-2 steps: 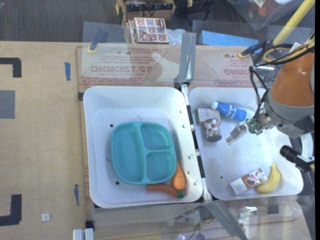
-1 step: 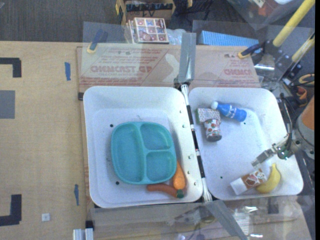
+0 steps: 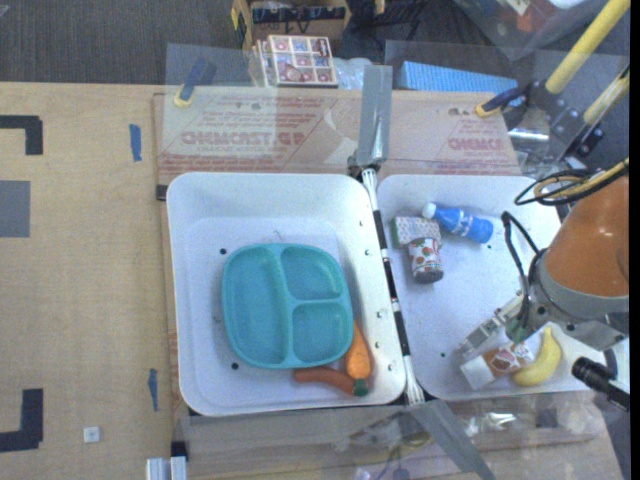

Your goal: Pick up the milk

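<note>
The milk (image 3: pixel 487 364), a small white carton with a red label, lies on its side near the front edge of the right bin (image 3: pixel 455 308), touching the banana (image 3: pixel 535 361). We see the gripper (image 3: pixel 493 330) directly over it, at its upper left end; the carton's long axis runs left-right. We cannot tell the gripper's state: wrist and cables hide it, and part of the carton too.

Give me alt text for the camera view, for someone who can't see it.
A robot gripper sits low in the right bin, right over a milk carton lying beside a banana. Farther back are a blue bottle and a can. The left bin holds a teal tray, a carrot and a sausage.
</note>
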Controlling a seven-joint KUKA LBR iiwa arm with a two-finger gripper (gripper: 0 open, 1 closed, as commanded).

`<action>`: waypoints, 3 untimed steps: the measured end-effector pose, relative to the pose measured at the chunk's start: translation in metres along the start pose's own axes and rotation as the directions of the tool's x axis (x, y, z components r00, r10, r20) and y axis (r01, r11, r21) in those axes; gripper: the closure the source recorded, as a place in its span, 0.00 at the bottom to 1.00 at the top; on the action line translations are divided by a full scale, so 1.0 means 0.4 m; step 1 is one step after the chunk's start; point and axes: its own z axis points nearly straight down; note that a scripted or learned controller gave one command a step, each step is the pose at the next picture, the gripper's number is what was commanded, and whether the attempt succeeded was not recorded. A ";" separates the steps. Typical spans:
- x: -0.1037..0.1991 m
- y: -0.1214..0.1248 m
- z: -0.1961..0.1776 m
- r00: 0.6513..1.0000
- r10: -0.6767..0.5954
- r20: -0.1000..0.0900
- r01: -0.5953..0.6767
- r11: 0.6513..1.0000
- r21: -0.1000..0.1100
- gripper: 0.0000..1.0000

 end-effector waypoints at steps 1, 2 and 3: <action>-0.031 0.002 -0.092 0.926 0.377 -0.001 -0.377 0.926 0.005 0.00; 0.015 0.009 0.000 0.976 0.219 -0.002 -0.219 0.976 0.002 0.00; -0.085 -0.057 -0.077 0.980 0.199 -0.002 -0.199 0.980 0.004 0.00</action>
